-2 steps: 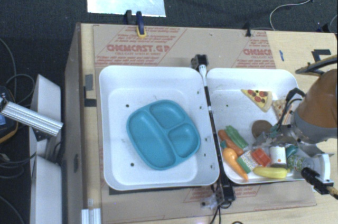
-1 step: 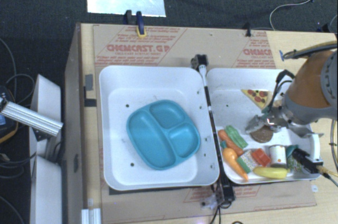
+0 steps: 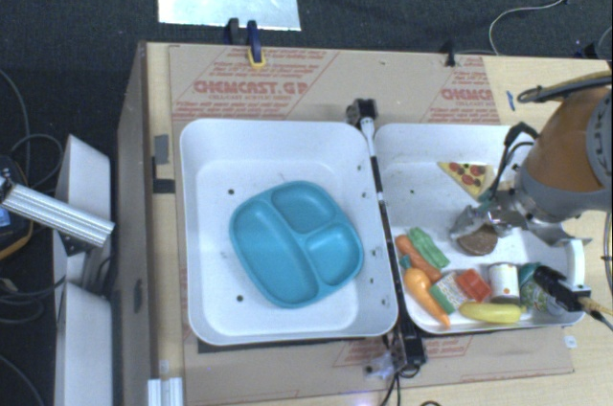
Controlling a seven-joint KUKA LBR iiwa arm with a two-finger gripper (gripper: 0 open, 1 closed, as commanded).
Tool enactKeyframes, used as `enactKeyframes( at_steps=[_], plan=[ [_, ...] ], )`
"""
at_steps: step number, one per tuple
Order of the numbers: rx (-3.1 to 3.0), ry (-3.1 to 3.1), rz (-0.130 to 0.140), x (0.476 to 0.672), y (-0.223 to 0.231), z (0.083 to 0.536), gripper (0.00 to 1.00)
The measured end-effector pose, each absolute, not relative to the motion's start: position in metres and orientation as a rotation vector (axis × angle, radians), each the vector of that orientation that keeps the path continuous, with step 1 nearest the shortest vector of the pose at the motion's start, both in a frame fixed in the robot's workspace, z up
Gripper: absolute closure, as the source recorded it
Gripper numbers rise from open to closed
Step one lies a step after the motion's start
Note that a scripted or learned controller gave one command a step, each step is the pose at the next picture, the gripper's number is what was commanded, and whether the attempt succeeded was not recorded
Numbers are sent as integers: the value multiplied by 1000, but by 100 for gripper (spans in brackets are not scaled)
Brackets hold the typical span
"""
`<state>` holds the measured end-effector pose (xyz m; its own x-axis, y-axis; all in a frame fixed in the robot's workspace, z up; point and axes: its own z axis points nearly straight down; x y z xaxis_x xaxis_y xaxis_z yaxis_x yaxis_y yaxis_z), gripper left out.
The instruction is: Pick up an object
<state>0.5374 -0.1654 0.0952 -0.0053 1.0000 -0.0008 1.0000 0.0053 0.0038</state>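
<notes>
Leftward, blue divided plate (image 3: pixel 295 242) in left bin (image 3: pixel 206 203), toy food in right bin (image 3: pixel 421 160), gripper (image 3: pixel 476 220) finger state unclear.

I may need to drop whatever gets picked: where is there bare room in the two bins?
Left bin: bare floor along the back and left wall around the blue divided plate. Right bin: a bare back-left patch between the divider and the pizza slice. The right bin's front is crowded: carrot, banana, can, with the hand over a brown item.

Brown round object (image 3: pixel 478 242) lies flat in the right bin (image 3: pixel 421 167), below the pizza slice (image 3: pixel 466 173).
</notes>
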Motion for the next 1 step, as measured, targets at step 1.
enactKeyframes(
  at_steps=[1],
  plan=[
    [2214, 2224, 6, 536, -92, 204, 100]
  ],
)
